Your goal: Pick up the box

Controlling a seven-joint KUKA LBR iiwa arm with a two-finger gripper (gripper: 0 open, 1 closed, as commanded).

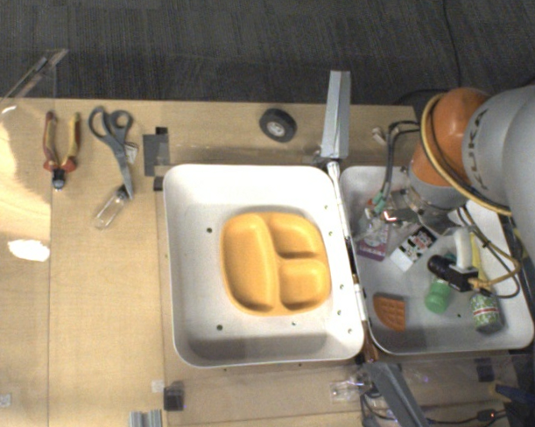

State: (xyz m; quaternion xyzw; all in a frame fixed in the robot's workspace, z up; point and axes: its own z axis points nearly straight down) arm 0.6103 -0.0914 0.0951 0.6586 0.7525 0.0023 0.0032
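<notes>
The left bin (192,255) holds a yellow divided tray (275,259). The right bin (447,338) holds clutter: a small printed box (374,242) at its left wall, an orange sponge (391,311), a green bottle (439,296). On the wooden counter (87,328) lie scissors (116,148), pliers (59,145) and a tape roll (277,124). The arm (502,147) leans over the right bin's far side; whether its gripper grasps anything cannot be told.
</notes>
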